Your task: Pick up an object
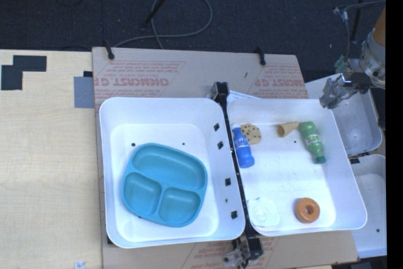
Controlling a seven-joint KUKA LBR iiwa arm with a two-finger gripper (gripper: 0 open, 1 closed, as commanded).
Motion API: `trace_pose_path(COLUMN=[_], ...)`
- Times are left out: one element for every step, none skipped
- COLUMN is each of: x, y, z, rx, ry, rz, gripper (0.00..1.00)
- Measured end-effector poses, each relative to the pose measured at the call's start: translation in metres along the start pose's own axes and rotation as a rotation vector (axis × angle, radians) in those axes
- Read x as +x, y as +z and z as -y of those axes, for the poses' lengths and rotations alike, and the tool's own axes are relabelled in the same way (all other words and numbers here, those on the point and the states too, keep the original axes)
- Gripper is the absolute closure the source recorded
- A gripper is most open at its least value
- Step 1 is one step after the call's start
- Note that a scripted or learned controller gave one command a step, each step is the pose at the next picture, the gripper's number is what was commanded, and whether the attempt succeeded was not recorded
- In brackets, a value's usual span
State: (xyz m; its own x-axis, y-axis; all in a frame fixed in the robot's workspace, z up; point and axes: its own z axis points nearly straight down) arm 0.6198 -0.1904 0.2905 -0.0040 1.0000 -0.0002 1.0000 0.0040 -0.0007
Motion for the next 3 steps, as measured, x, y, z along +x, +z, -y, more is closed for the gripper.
trace_pose_path(x=[0.042, 0.102, 0.153], y=[0.007, 0.022, 0.042], z=[0.001, 0.004, 0.003], rx=[0.003, 0.004, 0.004], ry=[0.001, 0.001, 0.002], rz=[-0.001, -0.002, -0.001], gripper=[1.00, 1.00, 1.00])
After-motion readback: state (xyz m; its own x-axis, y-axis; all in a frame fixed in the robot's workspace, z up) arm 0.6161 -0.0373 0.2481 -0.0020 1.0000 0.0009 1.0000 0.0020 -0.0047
